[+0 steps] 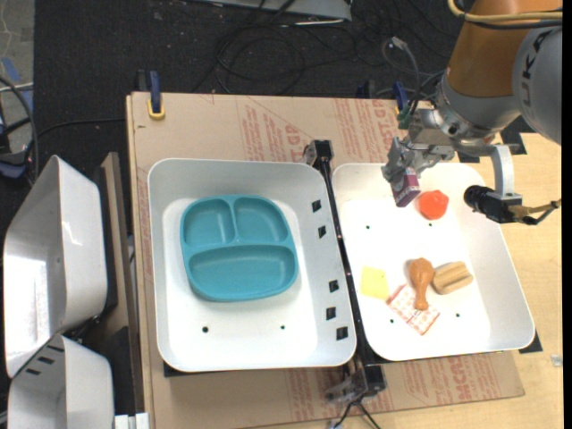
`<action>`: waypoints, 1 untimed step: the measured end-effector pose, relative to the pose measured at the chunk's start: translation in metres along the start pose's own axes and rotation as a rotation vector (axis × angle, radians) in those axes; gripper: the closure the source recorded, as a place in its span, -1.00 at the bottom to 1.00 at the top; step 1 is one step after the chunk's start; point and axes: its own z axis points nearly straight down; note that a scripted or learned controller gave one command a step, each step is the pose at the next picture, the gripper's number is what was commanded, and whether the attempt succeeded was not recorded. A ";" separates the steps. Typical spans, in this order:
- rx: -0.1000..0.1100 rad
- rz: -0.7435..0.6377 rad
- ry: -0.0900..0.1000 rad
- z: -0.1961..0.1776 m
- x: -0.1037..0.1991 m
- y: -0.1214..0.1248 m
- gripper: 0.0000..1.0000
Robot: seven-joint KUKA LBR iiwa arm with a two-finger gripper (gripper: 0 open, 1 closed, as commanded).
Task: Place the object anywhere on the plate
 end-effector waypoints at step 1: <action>0.001 0.002 -0.001 0.004 0.045 -0.006 1.00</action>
